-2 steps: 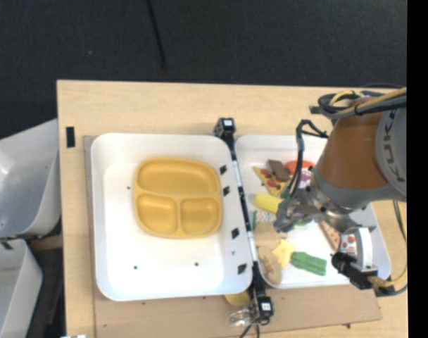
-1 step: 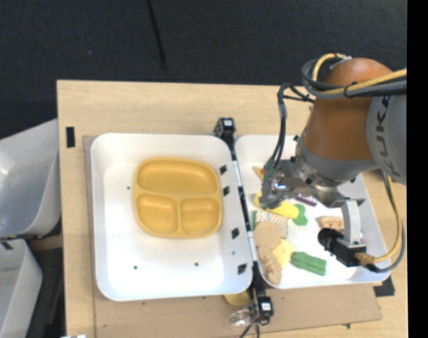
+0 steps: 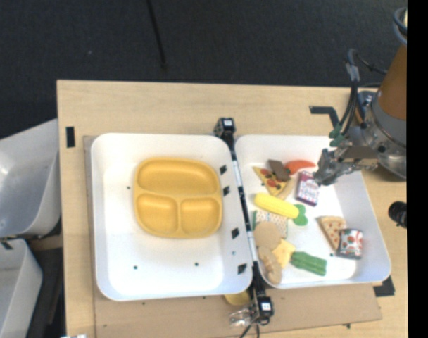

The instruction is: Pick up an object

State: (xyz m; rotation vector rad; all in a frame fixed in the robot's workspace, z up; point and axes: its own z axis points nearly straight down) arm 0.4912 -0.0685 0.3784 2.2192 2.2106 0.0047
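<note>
Camera view: gripper (image 3: 325, 169) over purple packet (image 3: 307, 189), grip state unclear, arm cut off.

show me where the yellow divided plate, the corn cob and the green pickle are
yellow divided plate (image 3: 177, 197), camera view, on its centre ridge.
corn cob (image 3: 276, 205), camera view, middle of its yellow body.
green pickle (image 3: 309, 263), camera view, its middle.

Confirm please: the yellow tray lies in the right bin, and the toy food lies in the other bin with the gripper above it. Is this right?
One thing is wrong. The camera view shows the yellow tray in the left bin. The toy food lies in the right bin, with the gripper above it.
</note>
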